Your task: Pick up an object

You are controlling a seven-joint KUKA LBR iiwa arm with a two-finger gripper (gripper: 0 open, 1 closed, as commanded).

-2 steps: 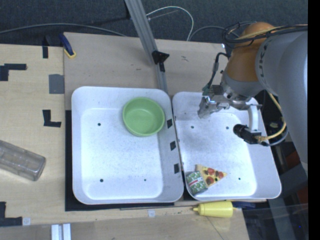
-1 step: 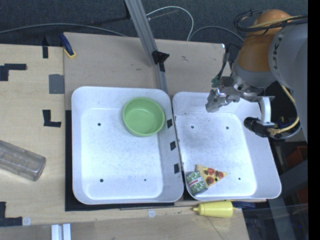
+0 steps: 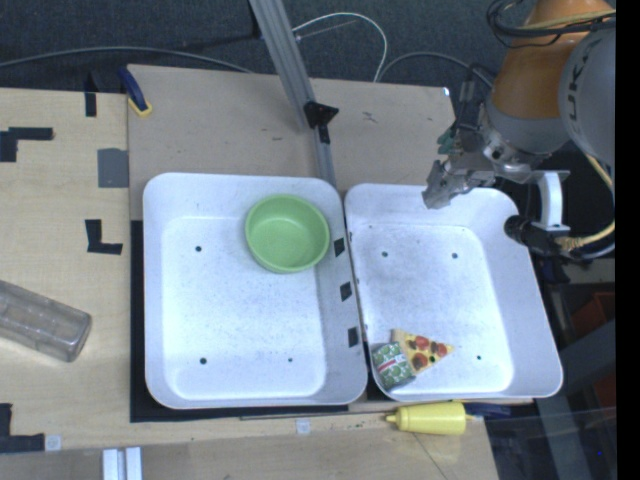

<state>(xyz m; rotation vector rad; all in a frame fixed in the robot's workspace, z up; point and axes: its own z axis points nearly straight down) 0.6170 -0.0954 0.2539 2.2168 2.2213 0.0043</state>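
My gripper (image 3: 440, 196) hangs over the far edge of the right bin (image 3: 520, 298), with nothing visible between its tips. A toy pizza slice (image 3: 424, 350) lies near the front of that bin. Beside it, at the bin's front left corner, sits a small green packet (image 3: 392, 364). A green bowl (image 3: 288, 232) rests upright at the far right of the left bin (image 3: 170, 298). All three objects are well away from the gripper.
A yellow bottle (image 3: 432, 419) lies on the bench just in front of the right bin. A clear plastic cylinder (image 3: 38, 320) lies at the far left. A grey pole (image 3: 285, 53) slants down to the bins' far edge.
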